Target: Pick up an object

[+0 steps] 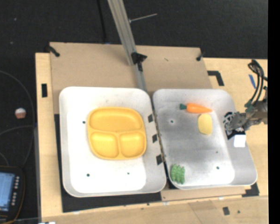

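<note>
In the right bin [196, 171] lie three small things: an orange carrot [197, 108] with a green top near the far edge, a pale yellow lemon-like piece [205, 124] just below it, and a green broccoli-like piece [178, 173] at the near left corner. My gripper [235, 121] hangs over the right rim of this bin, to the right of the yellow piece and apart from it. Nothing shows between its tips.
The left bin [74, 171] holds a yellow three-compartment plate [116, 132]. A slanted metal rail [126, 36] rises from between the bins toward the back. A white tag [239, 141] sits on the right bin's rim below the gripper.
</note>
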Tool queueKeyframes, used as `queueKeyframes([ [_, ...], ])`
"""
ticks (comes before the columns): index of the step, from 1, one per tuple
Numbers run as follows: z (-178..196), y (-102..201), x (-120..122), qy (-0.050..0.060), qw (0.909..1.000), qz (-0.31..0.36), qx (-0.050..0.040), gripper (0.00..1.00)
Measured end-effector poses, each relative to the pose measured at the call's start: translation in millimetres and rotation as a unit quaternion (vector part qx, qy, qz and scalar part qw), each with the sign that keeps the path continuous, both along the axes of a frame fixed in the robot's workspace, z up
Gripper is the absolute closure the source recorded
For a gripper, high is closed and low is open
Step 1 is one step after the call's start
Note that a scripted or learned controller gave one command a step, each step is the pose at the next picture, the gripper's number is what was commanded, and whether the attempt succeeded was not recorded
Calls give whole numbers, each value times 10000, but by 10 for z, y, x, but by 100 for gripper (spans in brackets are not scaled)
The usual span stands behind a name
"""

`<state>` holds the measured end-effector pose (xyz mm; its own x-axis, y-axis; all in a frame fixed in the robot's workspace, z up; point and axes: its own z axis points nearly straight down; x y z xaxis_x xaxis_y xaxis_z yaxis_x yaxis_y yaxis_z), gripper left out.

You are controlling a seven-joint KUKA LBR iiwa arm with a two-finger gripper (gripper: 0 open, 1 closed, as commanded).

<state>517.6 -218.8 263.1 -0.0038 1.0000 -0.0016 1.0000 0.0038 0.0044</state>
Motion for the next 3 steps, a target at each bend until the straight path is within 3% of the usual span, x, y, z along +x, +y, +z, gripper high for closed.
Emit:
queueKeyframes([
  [3, -214, 1299, 475, 15, 10000, 11, 7, 100],
])
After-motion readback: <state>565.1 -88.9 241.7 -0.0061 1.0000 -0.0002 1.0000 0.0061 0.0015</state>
